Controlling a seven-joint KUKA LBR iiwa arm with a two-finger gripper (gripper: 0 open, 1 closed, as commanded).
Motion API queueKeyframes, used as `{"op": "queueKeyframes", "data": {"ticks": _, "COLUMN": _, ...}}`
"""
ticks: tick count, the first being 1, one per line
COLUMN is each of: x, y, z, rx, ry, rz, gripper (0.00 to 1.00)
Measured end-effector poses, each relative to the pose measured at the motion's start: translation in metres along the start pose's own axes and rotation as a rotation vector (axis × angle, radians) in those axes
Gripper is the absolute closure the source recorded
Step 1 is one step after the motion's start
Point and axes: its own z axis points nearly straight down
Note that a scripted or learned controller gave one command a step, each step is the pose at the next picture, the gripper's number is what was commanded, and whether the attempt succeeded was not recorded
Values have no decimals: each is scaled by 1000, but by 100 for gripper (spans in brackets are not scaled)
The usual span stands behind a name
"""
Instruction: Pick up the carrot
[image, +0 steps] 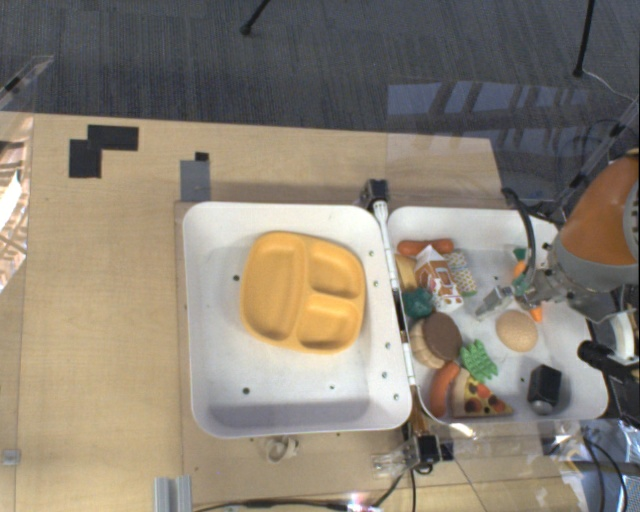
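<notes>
Approach step: gripper (497, 298) low in right bin (560, 225), jaws apart, empty; next, reach carrot (521, 262) behind it.

We look down on a light wooden bench (100, 330) whose top carries black square markings (100, 148) near its far left corner. Beyond its far edge we see dark grey carpet (300, 60) with thin black stand legs (258, 16) crossing it. A clear panel (470, 110) catches pale reflections above the bench's right side.
</notes>
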Motion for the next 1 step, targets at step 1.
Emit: {"op": "queueKeyframes", "data": {"ticks": 1, "x": -2, "y": 3, "z": -14, "rx": -7, "ry": -9, "rz": -6, "gripper": 100}}
